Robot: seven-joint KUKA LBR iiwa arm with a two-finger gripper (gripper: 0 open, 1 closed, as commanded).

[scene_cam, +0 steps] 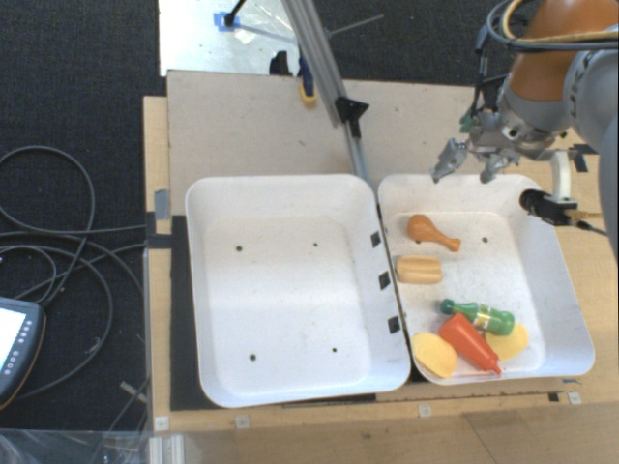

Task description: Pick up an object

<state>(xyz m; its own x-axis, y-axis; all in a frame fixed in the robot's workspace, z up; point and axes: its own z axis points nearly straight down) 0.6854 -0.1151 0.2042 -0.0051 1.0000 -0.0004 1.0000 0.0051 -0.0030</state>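
Gripper (468, 165) hangs above the far rim of the right bin (556, 259) — jaws spread apart, holding and touching nothing. Nearest candidate: the drumstick (430, 231), in the bin's far half, clear of the bread roll (419, 270). Recommended: descend straight over its thick end, jaws straddling it, then close.

Left bin (208, 201): we see its floor bare.
Right bin (571, 307): we see toys crowding the near end, chicken drumstick (430, 231) mid-floor.
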